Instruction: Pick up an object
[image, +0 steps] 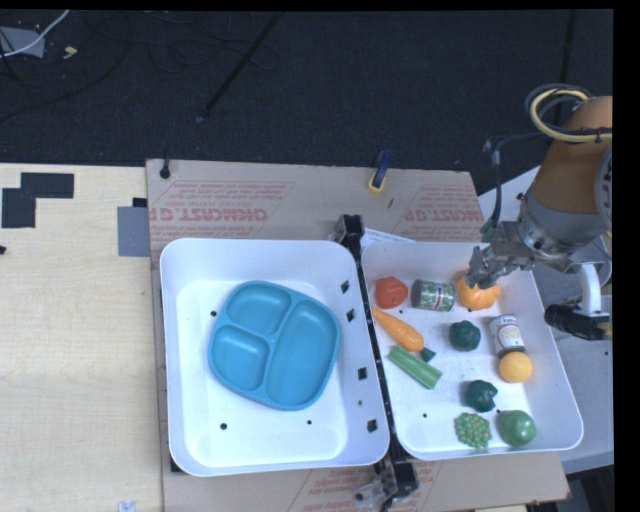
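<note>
Sitting on the bench (70, 330): two white bins side by side. Left bin (190, 440) carries a blue divided plate (273, 343), three compartments, tilted a bit off square. Right bin (560, 400) carries the small stuff. Arm (570, 180) reaches in from the right, orange band up top, partly cut off by the frame edge. Claw (487, 272) is down on an orange pumpkin-like object (477, 294) near the right bin's back edge, just right of a green-labelled can (433, 295) lying on its side. Object is roundish, no clear long axis; its top is hidden under the claw. Cannot tell whether the claw grips it or how wide it stands. Also in the right bin: carrot (398, 328) and green cucumber-like piece (415, 367), both lying diagonal; red tomato (391, 292); small bottle (507, 332); yellow fruit (515, 367).
</note>
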